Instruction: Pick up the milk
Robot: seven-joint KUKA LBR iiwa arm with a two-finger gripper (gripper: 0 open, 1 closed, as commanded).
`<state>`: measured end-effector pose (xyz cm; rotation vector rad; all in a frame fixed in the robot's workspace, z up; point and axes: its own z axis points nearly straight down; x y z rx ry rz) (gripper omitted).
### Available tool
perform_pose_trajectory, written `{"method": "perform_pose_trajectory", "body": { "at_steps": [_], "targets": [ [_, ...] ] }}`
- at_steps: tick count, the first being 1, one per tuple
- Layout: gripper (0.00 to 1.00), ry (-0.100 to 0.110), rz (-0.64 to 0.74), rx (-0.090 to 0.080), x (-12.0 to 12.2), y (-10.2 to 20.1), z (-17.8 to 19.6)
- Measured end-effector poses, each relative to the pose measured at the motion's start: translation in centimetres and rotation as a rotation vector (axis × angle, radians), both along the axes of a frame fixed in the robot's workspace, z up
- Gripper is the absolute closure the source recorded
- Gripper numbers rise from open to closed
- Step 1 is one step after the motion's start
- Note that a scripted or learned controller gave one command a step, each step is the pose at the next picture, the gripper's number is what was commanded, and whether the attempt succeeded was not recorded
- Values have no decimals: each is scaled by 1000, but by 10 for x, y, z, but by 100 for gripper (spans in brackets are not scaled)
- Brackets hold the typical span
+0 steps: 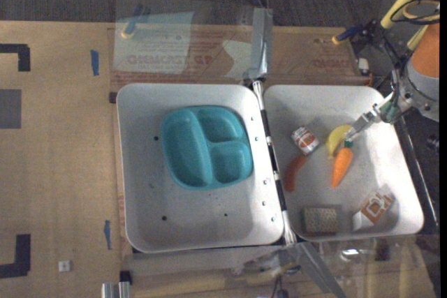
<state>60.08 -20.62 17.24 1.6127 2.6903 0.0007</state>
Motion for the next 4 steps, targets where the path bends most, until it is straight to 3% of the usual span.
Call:
{"method": "perform_pose_trajectory", "body": {
  "at_steps": [1, 2, 3, 4],
  "targets": [
    [0, 6, 112, 3, -95, -7, -71],
    [0, 2, 139, 1, -61, -3, -58],
    [0, 5, 162, 3, -120, -10, -78],
    [100, 2, 156, 2, -119, -12, -70]
  ]
}}
